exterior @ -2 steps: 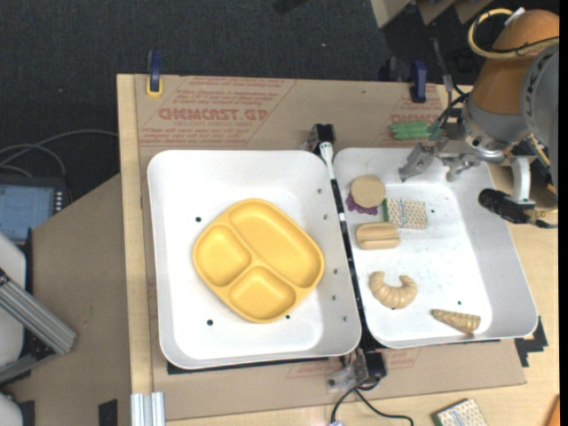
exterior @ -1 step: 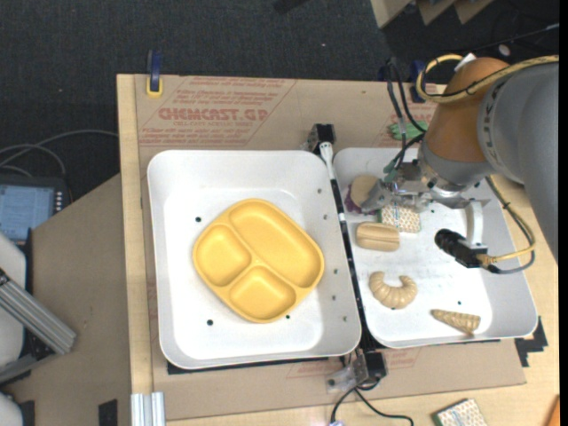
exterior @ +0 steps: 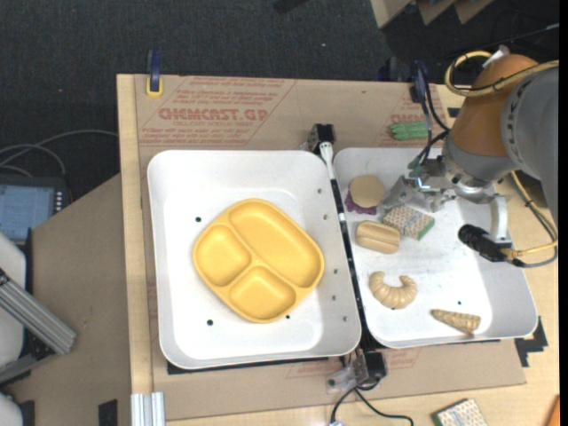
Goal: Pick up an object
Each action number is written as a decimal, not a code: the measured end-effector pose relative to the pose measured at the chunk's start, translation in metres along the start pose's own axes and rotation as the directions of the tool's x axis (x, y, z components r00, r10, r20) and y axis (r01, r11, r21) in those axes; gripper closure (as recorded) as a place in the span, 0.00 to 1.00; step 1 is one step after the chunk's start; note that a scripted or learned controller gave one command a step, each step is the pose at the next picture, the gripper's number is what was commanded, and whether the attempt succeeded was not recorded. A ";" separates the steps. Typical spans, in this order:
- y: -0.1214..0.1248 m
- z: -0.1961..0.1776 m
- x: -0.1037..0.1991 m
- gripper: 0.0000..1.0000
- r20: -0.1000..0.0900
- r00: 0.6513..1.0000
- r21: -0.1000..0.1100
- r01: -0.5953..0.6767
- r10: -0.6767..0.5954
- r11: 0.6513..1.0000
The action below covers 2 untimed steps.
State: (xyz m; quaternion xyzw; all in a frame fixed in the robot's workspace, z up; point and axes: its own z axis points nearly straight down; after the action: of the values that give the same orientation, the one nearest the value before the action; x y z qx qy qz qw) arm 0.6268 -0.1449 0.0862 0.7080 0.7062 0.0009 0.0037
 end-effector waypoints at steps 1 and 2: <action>0.042 0.001 0.034 0.00 -0.003 1.000 0.001 0.007 -0.007 1.000; -0.042 0.001 -0.031 0.00 -0.003 1.000 0.014 -0.005 0.005 1.000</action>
State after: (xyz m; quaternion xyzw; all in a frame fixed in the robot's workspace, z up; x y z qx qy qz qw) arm 0.5851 -0.1760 0.0845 0.7099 0.7043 -0.0029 -0.0022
